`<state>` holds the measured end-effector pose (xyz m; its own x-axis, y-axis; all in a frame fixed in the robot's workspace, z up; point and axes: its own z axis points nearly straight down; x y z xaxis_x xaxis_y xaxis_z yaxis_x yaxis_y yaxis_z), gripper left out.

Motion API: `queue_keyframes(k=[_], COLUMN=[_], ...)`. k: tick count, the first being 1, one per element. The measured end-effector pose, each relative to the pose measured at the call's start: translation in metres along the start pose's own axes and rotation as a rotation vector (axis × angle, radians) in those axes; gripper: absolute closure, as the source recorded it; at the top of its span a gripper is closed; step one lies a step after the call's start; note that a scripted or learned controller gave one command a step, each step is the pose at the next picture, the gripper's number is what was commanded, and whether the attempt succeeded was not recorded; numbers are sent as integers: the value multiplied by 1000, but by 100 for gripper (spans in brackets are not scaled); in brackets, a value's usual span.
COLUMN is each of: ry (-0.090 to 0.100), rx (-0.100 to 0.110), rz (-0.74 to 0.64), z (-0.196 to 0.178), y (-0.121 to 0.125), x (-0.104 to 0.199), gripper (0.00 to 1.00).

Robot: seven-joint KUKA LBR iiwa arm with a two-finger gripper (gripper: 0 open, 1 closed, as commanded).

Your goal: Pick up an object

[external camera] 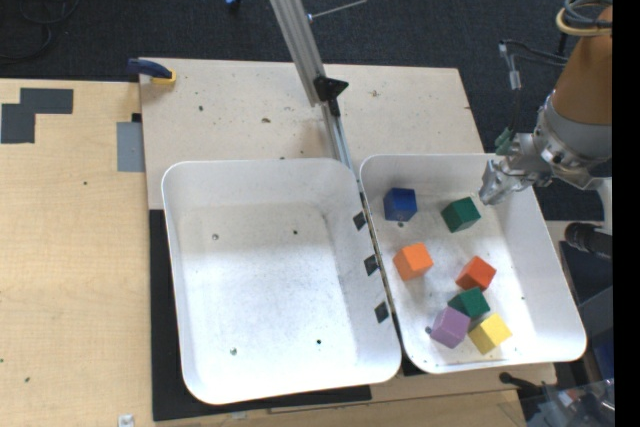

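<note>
In right bin (545,245), 1 o'clock corner: end effector (493,187) low over rim, nothing seen gripped; open or closed, can't tell. Nearest target green cube (461,214), just beside at its 7 o'clock, resting on bin floor. Blue cube (400,204), orange cube (413,260), red cube (477,273) all down too. Judgement: pick not yet done; approach only, grasp and lift remain.

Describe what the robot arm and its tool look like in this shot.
The arm comes in from the right: a rounded orange band above a grey wrist section. Below it sits the tool, a small metallic grey piece with darker fittings. A thin cable and a coiled loop hang near the arm's top. No markings are legible.
</note>
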<state>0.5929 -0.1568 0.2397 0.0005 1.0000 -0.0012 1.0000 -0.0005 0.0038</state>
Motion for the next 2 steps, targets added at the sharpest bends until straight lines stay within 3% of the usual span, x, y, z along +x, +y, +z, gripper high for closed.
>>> queue_keyframes(k=[1,2], ry=[1,3], rx=[2,7], rz=[-1,-4], z=[-28,-29], y=[0,-1], x=[-2,44], gripper=[100,100])
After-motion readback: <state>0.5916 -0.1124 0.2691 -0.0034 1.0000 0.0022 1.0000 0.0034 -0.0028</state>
